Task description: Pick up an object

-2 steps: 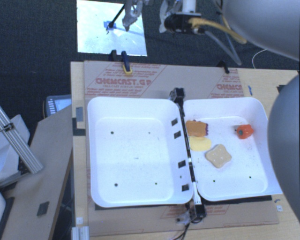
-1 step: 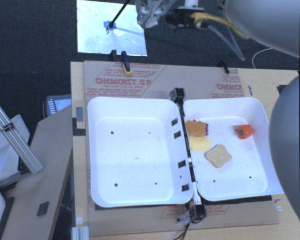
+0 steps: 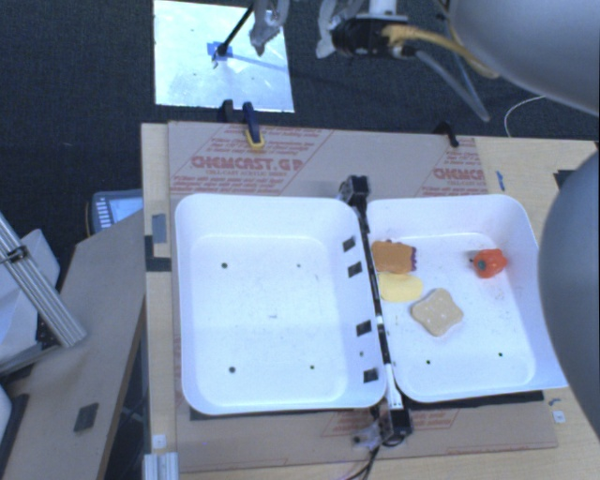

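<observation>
Right white bin point(image 3: 525, 281), centre-right of frame: tan toast-shaped piece point(image 3: 437, 312), flat yellow disc point(image 3: 400, 288), small orange object point(image 3: 487, 263). Gripper point(image 3: 295, 28) at top; we cannot tell its state. We judge the crowded pieces risk a miss.

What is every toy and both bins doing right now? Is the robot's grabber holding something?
orange toy: lying in the right bin, apart from the rest.
brown-and-purple piece: flat, by the divider.
yellow slice: flat, touching the brown-and-purple piece.
toast piece: flat, just beside the yellow slice.
right bin: holds all four toys.
left bin: no toys inside.
gripper: raised beyond the bins.
</observation>
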Available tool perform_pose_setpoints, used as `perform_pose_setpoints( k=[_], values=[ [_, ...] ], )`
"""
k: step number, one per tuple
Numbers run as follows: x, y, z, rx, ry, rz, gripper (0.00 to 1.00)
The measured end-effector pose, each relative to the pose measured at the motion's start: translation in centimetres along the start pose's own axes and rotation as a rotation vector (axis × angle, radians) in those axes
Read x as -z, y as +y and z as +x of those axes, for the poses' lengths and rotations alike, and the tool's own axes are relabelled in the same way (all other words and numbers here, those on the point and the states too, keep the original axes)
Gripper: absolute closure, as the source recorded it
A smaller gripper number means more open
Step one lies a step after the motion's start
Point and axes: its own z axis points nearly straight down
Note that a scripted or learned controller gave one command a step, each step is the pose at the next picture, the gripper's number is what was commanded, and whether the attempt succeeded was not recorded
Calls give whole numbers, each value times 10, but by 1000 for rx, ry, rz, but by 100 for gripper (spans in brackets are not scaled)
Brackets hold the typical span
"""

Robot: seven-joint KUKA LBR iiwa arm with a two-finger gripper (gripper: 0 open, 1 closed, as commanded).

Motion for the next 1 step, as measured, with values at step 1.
perform_pose_setpoints(
  k=[1],
  values=[
    [11, 0, 1, 3, 1, -2, 100]
  ],
)
